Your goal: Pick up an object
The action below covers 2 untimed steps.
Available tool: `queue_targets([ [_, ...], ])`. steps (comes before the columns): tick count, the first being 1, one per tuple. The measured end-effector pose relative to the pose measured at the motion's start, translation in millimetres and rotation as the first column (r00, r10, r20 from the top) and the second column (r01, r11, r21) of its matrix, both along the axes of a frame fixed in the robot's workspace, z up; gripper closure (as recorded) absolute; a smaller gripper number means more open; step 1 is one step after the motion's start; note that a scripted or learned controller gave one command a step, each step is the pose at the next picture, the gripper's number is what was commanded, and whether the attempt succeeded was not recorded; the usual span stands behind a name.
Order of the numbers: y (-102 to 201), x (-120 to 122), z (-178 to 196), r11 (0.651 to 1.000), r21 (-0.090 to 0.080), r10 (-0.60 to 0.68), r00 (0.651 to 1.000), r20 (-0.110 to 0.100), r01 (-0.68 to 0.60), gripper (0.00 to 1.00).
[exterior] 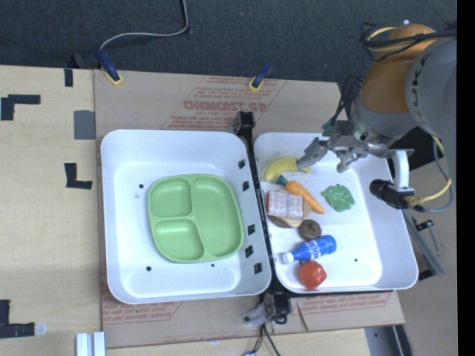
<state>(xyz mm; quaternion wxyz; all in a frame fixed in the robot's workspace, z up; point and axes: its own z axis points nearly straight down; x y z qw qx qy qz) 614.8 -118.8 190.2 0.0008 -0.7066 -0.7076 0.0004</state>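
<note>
Overhead slant view of the worktop (44, 221) with two shallow white bins side by side. The left bin (122, 154) carries a green divided plate (195, 218). The right bin (386, 251) carries the candidate objects, all lying on its floor: a yellow banana (279, 168) at the far left of the bin, an orange carrot (305, 196) just beside it, a pink wrapped packet (284, 203) touching the carrot's left side, a green leaf-shaped piece (338, 197) to the right, a brown round item (310, 229), a blue bottle with a white cap (308, 250), and a red tomato-like ball (312, 274) nearest the viewer.

The arm enters from the right, and the gripper (327, 156) hangs over the far part of the right bin, its two fingers spread apart and released, with nothing between them. One fingertip lies just beside the banana's right end; whether it touches cannot be told from this angle.

Progress, as judged from the layout: no object is lifted, so the pick is not yet done. The gripper appears positioned for an approach near the banana or carrot; descent, closure and lift all remain.

Legible writing: red lettering on the cardboard sheet (215, 106) beyond the bins reads "CHEMCAST", followed by further characters too small to make out. Similar red print runs along the cardboard's near edge but is unreadable. The packet's printing is too small to read.
</note>
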Motion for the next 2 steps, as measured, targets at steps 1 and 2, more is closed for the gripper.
queue_targets([
  [1, 15.1, -6.6, -104.2, 1.0, 0.0, 0.0, 1.0, 0.003, 0.0, 0.0],
  [2, 14.2, -6.5, -94.5, 1.0, -0.003, 0.0, 1.0, 0.005, 0.0, 1.0],
])
